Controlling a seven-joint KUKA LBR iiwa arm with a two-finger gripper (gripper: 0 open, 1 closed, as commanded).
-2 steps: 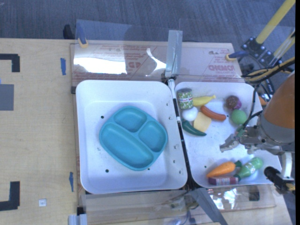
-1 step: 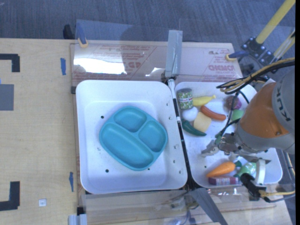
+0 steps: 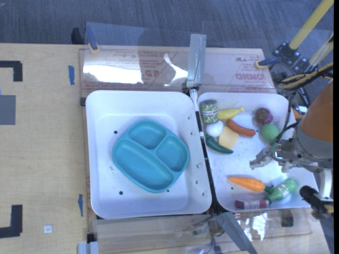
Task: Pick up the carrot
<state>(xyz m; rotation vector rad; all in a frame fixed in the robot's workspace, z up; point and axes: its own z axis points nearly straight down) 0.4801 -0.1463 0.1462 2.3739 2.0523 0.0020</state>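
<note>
Low in the right bin [image 3: 241, 157], the carrot [image 3: 247, 183] is found lying flat on the white floor, its long axis running roughly left to right with a slight downward slant, the pointed end toward the divider between the bins. It is seen apart from the clutter at the bin's upper half: a yellow block [image 3: 229, 138], a dark green pepper [image 3: 219, 145], an orange-red sausage-like piece [image 3: 241, 127], a banana [image 3: 230, 112], a small labelled can [image 3: 209, 111], a purple onion-like ball [image 3: 263, 115] and a green round fruit [image 3: 269, 132]. Just to the carrot's right a green-and-white bottle-shaped toy [image 3: 282, 189] is noted, near or touching the carrot's blunt end, and a dark reddish stick-like item [image 3: 251, 203] lies below it along the bin's lower wall. The gripper [image 3: 265, 159] is placed above and to the right of the carrot, well clear of it, nothing being seen between its fingers; whether the jaws stand open or closed cannot be told, the metal parts being too tangled in outline. The step in hand is judged to be the approach, the carrot being untouched. The next move is judged to call for travel down and toward the left onto the carrot's middle, the fingers being set across its narrow width, and the green toy at the blunt end being avoided. The left bin [image 3: 100, 157] holds a blue divided plate [image 3: 151, 155], not concerned here.
</note>
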